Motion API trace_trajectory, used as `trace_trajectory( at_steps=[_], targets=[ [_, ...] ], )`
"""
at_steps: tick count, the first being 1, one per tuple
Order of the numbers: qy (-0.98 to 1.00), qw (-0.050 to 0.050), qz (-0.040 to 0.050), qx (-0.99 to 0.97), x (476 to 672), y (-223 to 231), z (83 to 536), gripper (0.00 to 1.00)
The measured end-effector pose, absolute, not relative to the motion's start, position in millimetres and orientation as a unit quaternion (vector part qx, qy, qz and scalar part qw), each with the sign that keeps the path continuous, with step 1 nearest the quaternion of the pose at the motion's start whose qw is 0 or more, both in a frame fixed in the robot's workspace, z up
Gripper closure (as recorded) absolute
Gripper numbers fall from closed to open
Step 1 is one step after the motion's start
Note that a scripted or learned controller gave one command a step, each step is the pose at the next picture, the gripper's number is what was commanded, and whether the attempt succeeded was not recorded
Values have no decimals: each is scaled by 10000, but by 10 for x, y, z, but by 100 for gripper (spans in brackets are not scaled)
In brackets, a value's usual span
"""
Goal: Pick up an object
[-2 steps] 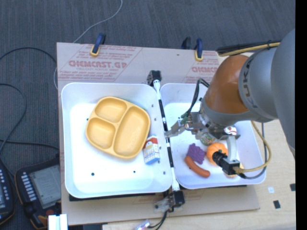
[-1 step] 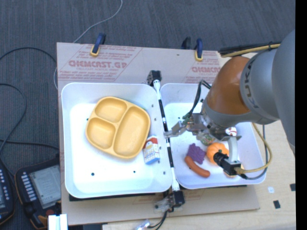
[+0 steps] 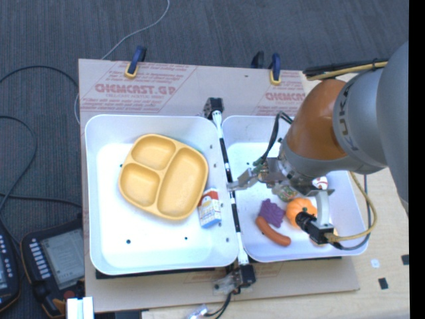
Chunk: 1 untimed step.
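Where grey carpet spreads, clamped board under two white bins.

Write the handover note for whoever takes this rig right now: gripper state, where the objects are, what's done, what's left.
Gripper: low in the right bin, near its left wall; nothing seen held, and its opening state is unclear from this view.
Right bin: purple toy, orange fruit and red sausage, clustered at the front just beside the wrist.
Left bin: yellow divided plate, with a small bottle lying at its front right corner.
Done: arm is down in the right bin.
Left: grasp one object and lift it clear.
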State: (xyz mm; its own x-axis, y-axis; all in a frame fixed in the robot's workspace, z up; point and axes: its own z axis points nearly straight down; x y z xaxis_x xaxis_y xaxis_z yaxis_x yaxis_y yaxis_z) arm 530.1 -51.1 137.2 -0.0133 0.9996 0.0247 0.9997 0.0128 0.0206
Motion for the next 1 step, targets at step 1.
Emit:
trace_trajectory(
  at_steps=[1],
  targets=[
    [-7118,23,-167,-7021,5304,-524,1361,0]
  ],
)
